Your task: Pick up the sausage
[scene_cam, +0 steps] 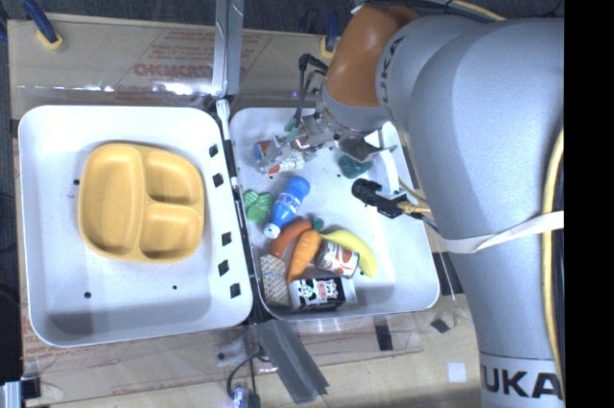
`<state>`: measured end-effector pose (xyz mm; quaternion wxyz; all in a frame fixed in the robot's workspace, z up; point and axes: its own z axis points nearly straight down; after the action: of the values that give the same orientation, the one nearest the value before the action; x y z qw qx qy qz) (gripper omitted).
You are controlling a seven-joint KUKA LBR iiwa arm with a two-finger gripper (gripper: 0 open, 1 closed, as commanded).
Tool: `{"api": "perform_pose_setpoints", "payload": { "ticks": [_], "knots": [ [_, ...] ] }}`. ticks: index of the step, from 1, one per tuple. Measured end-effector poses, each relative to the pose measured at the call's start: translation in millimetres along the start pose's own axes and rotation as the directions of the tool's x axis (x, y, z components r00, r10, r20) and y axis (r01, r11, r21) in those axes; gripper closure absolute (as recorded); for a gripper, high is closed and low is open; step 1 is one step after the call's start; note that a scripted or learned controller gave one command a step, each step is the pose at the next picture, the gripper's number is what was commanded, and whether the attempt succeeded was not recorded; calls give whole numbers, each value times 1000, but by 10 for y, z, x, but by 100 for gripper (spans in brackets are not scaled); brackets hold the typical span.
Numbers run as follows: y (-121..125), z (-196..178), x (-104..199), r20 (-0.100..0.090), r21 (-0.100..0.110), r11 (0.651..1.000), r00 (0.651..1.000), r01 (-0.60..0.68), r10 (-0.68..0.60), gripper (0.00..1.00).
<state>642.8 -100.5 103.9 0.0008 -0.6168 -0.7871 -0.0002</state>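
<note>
The shallow white right-hand bin (408, 286) is crowded along its near edge, with bare floor only at its middle and right. The reddish-brown sausage (287, 236) lies near the left wall, touching the orange carrot (304, 252) — a yellow banana (357, 250), a red-labelled can (336, 259) and a black-and-white carton (318, 293) press close. A blue bottle (290, 200) sits just above. The metal two-finger gripper (299, 139) hangs at the far end; whether it is open or closed I cannot tell. The left white bin (115, 310) holds a yellow divided plate (141, 201). The grey arm (480, 137) hides the right rim.

Fixed overhead camera, slanted, probably mid-range, both bins (38, 204)
</note>
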Motion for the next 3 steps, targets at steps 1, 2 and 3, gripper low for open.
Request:
{"api": "perform_pose_setpoints", "payload": {
  "ticks": [1, 2, 3],
  "knots": [
    [1, -1, 2, 0, 0, 1000, 1000, 1, -1, 0],
    [217, -890, 353, 2, 0, 996, 996, -90, 90, 0],
    [-57, 125, -19, 0, 3, 998, 998, -61, 61, 0]
  ]
}}
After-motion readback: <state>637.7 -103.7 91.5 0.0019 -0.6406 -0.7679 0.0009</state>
